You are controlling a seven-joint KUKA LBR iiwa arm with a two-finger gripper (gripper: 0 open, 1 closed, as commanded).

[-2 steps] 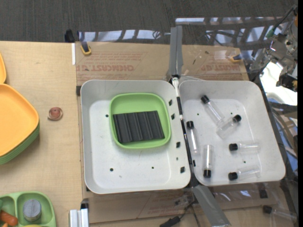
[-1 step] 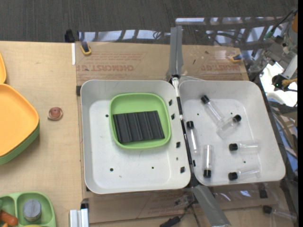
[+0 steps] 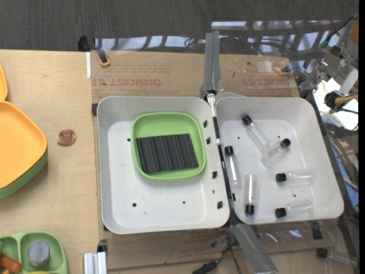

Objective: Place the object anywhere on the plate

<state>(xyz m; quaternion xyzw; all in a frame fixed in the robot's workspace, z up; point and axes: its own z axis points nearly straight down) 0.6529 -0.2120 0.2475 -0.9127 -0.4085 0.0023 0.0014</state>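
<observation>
I see the green plate (image 3: 167, 147) in the left bin (image 3: 114, 204), bearing a dark ribbed mat. Clear black-capped vials (image 3: 254, 131) lie scattered in the right bin (image 3: 319, 153), nearer the arm's side, axes varied. The jaws' state I cannot tell.

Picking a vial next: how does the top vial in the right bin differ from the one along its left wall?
The top vial lies slanted, cap up-left, out in the open floor. The left-wall vial lies nearly straight along the wall, cap at its top end. Both are clear with black caps, lying flat.
</observation>
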